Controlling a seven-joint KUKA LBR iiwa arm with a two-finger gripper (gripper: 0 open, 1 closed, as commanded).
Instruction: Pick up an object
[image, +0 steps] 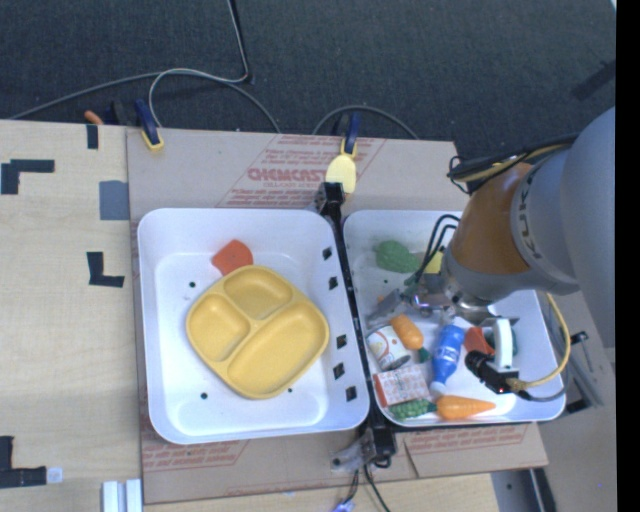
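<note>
Over right bin (548, 330), end effector (425, 297) low beside orange carrot-ish toy (407, 331); grip state — can't tell, honestly.

Yellow divided plate (258, 330) and orange piece (232, 255) in left bin (160, 330); blue clamp (149, 125) on cardboard (290, 170).

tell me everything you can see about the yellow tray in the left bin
The yellow tray is a divided plate that looks like smooth moulded plastic, with rounded corners and three compartments: two smaller ones toward the upper left and one long one along the lower right side. All three look bare. It lies flat and right side up on the floor of the left bin, turned at a diagonal to the walls. An orange piece sits at its upper edge, touching or slightly tucked under it.
</note>
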